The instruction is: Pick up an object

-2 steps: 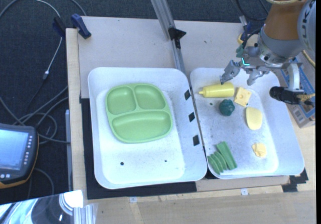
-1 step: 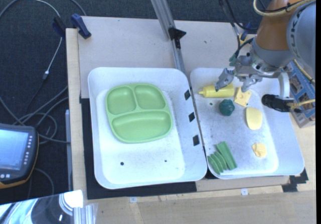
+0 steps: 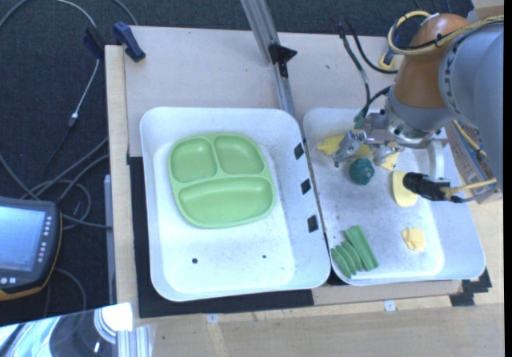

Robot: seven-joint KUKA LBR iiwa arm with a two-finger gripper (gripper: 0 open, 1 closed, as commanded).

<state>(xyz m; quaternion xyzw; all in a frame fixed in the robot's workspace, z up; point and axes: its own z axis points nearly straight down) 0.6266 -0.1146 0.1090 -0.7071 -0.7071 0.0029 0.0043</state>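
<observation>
The arm (image 3: 428,67) reaches in over the right bin (image 3: 384,219), and the end effector (image 3: 362,149) hangs low at the far left part of that bin, close above its floor. From this slanted view I cannot tell how far open the end effector is, and nothing can be seen held in it.

The likeliest target is a dark teal ball (image 3: 362,174), which lies on the bin floor just beside the end effector on the near side, touching it or nearly so; which of the 2 I cannot tell. A flat yellow piece (image 3: 328,144) lies just to the other side, so the tool sits between 2 candidates. Being round, the ball would probably roll away if it were nudged off centre, which is a reason for a straight descent over it.

3 more things share this bin: a pale yellow chunk (image 3: 402,191) near the middle, a small yellow lump (image 3: 414,238) toward the near right, and a bundle of green pods (image 3: 354,250) against the near left rim. They are spread well apart, which leaves room to close on 1 without disturbing another.

The left bin (image 3: 240,267) carries a green plate (image 3: 222,180) with 3 compartments, lying flat; it looks too broad and low to grasp easily. Both bins sit side by side on the bench (image 3: 200,67). In my judgement the pick is not yet made.
</observation>
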